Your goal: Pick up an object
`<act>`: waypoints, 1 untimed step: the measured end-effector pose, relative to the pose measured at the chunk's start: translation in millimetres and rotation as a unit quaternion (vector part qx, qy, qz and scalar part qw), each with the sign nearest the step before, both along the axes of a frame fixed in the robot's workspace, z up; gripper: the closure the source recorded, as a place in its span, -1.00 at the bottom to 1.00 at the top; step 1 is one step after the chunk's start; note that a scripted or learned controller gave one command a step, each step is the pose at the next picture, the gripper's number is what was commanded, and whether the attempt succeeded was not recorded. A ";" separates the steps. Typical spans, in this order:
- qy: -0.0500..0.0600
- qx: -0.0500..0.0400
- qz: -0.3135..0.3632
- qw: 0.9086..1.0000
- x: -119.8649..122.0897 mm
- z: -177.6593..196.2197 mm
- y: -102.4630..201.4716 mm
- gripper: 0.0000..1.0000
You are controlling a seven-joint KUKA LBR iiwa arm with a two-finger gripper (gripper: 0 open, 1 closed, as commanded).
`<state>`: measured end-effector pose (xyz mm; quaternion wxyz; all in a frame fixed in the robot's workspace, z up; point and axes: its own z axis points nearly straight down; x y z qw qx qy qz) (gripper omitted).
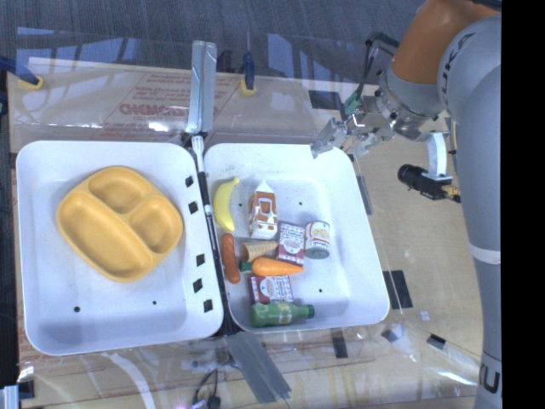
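Gripper [334, 139]: over the right bin's [362, 254] far right corner; small and blurred, grip state cannot be told.
Arm [477, 75]: cut off at the right.
Objects: banana [224, 203], carton [263, 214], can [318, 239], carrot [277, 267], bottle [281, 314], all below-left of the gripper, crowded, labels unreadable.
Yellow plate [119, 221]: far left, in the left bin [38, 313].

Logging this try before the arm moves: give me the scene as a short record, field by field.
left bin: holds a yellow divided plate
right bin: holds the small items, clustered toward its left side
items: banana, milk carton, hot dog, carrot, can, green bottle, two small boxes
gripper: over the right bin's far right corner, above the rim, nothing seen in it
fingers: cannot tell
nearest item to gripper: can, well apart from it
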<state>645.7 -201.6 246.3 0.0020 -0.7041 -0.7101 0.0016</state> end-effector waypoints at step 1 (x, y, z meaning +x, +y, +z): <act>0.000 0.000 0.046 0.999 -82.7 -34.4 58.6 -1.00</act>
